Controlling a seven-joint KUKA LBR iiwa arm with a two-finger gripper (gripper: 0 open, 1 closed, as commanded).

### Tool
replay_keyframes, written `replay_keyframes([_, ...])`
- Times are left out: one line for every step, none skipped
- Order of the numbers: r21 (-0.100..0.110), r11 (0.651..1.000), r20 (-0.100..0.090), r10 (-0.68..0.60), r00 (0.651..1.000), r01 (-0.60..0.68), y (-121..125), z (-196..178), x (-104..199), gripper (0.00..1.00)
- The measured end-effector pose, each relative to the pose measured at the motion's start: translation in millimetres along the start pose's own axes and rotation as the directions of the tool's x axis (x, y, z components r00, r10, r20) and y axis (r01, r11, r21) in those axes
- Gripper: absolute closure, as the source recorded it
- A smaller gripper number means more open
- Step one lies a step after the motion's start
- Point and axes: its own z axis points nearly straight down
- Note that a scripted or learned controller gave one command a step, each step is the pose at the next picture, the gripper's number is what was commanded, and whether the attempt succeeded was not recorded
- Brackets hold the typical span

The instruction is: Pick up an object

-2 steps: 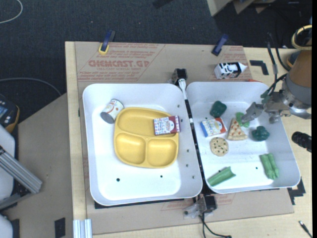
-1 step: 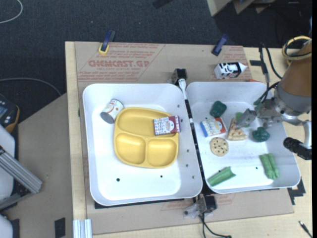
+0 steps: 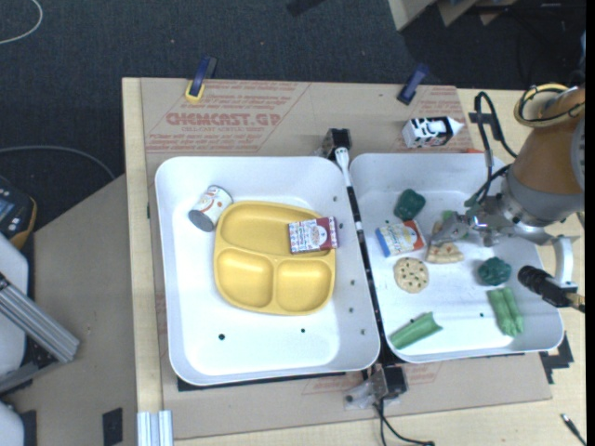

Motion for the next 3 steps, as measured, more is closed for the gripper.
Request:
replay_keyframes([-0.010, 1.000, 0.000, -0.002, 1.000, 0.002, 3, -15, 1, 1.00])
replay_keyframes([-0.002, 1.000, 0.003, -0.002, 1.000, 0.002, 6, -58, -1, 1.00])
replay_keyframes([-0.002, 1.000, 0.003, -0.002, 1.000, 0.002, 8, -102, 3, 1.00])
